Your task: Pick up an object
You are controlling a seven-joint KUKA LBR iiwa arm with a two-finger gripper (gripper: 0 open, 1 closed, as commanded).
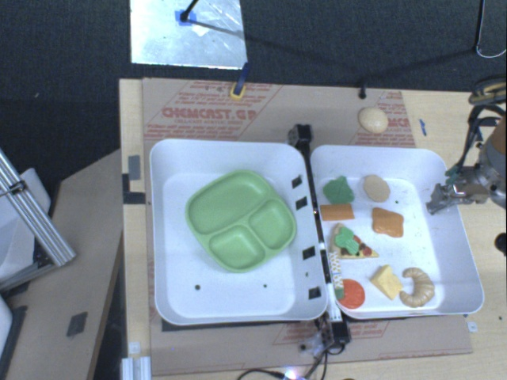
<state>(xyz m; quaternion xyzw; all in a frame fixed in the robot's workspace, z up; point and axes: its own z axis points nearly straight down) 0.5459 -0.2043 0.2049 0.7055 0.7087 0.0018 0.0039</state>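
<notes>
Toy food pieces, among them a croissant (417, 286), lie in the right bin (451, 244). The claw (445, 197) hovers at that bin's right rim, its state unreadable; next, descend over one piece.

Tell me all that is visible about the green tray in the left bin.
The green tray is pale green and looks like smooth plastic, with rounded corners. It has three compartments: a large one at the far side and two smaller ones at the near side, all with nothing in them. It lies flat, turned at an angle, about in the middle of the left bin. Nothing else touches it.
</notes>
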